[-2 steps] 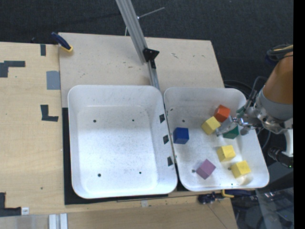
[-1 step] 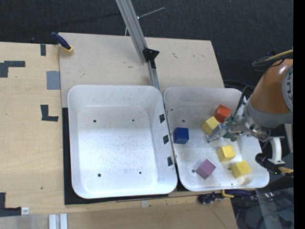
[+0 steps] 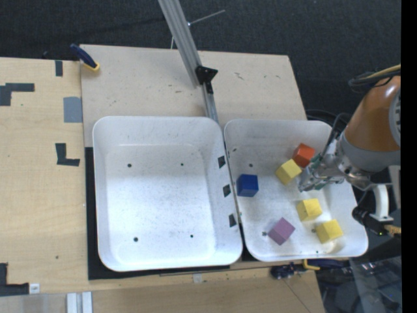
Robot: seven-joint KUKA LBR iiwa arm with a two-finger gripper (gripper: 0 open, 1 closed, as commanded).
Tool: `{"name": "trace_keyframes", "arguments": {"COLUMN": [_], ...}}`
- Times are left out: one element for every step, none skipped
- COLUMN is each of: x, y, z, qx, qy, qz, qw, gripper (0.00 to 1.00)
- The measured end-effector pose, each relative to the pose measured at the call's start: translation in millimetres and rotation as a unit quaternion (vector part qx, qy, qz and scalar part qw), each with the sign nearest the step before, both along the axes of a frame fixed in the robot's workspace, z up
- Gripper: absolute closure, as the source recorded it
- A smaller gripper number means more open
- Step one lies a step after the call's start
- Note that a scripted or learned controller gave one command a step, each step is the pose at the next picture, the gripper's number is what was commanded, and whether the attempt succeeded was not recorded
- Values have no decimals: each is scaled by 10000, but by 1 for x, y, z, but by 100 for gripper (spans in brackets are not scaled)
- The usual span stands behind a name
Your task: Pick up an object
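The right bin (image 3: 260,132) holds six blocks: an orange one (image 3: 303,154) touching a yellow one (image 3: 288,171) near its far right side, a blue one (image 3: 247,185) by the divider, a purple one (image 3: 281,230) toward the near edge, and two more yellow ones, one mid-right (image 3: 309,208) and one at the near right corner (image 3: 329,230). The gripper (image 3: 314,180) sits low in this bin just right of the orange and upper yellow blocks, above the mid-right yellow one; its state cannot be told, and no block is seen in it. The left bin (image 3: 104,175) lies alongside on the wooden counter (image 3: 39,194), the arm (image 3: 371,132) reaching in from the right.
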State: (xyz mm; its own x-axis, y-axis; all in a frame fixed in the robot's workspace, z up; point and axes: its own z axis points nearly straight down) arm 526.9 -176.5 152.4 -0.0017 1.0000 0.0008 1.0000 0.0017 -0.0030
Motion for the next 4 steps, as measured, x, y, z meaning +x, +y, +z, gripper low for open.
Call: {"name": "trace_keyframes", "arguments": {"x": [-1, 0, 26, 38], "y": [-6, -5, 44, 104], "z": [62, 92, 96, 96], "qx": [-15, -10, 4, 5], "qy": [-42, -30, -18, -9], "qz": [-5, -1, 26, 26], "qw": [10000, 10000, 10000, 10000], "gripper": [100, 100, 100, 100]}}
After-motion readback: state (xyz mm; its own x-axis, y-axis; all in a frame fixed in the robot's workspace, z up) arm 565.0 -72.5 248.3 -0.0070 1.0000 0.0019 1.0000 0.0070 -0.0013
